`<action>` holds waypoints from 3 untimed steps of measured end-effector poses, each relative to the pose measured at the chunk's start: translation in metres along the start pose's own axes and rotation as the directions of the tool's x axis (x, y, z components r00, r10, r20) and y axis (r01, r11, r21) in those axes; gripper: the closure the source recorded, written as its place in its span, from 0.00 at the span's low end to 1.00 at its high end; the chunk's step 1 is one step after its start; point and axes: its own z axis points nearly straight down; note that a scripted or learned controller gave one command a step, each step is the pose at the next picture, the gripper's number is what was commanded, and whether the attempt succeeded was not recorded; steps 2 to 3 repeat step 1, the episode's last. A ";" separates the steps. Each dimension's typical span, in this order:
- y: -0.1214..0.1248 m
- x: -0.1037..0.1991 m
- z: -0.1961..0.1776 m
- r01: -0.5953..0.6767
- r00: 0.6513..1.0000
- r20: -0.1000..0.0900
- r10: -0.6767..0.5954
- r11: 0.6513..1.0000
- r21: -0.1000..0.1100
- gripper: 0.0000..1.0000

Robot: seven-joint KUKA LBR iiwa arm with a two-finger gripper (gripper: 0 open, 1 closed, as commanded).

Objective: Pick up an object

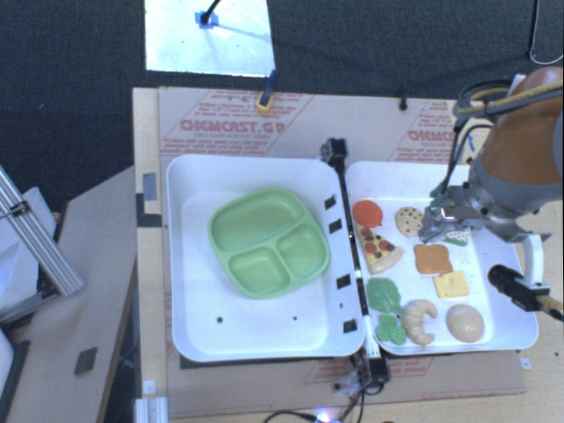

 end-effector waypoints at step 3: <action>-0.001 0.010 0.007 0.003 1.000 0.000 -0.003 1.000 0.000 1.00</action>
